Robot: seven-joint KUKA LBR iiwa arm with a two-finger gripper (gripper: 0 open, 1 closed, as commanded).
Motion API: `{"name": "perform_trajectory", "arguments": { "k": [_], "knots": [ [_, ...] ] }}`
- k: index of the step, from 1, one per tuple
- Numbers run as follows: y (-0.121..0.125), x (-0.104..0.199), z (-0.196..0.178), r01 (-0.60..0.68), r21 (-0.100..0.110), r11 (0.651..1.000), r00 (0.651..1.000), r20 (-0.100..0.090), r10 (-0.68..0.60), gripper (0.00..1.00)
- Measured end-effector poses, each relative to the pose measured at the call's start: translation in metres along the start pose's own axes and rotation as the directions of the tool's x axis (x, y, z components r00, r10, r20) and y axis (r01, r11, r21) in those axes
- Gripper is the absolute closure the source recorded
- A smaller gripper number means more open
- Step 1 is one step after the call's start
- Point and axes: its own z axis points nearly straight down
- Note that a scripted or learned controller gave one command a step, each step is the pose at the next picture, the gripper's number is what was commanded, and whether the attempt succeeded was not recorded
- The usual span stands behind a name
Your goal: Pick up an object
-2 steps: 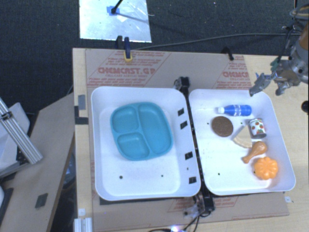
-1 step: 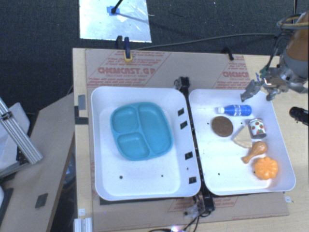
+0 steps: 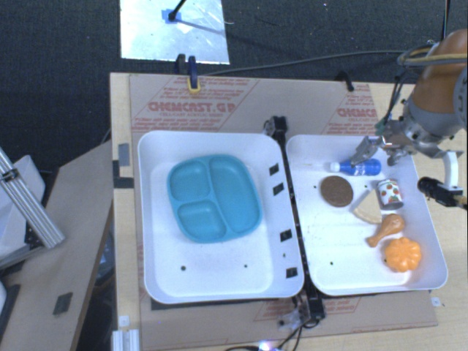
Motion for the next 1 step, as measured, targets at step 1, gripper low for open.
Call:
{"name": "perform_trajectory", "arguments": {
  "k": [1],
  "knots": [
    [-0.0018,0.0105,0.0532,0.0,0.0,1.0,1.0,0.0,0.0,0.0]
  ]
}}
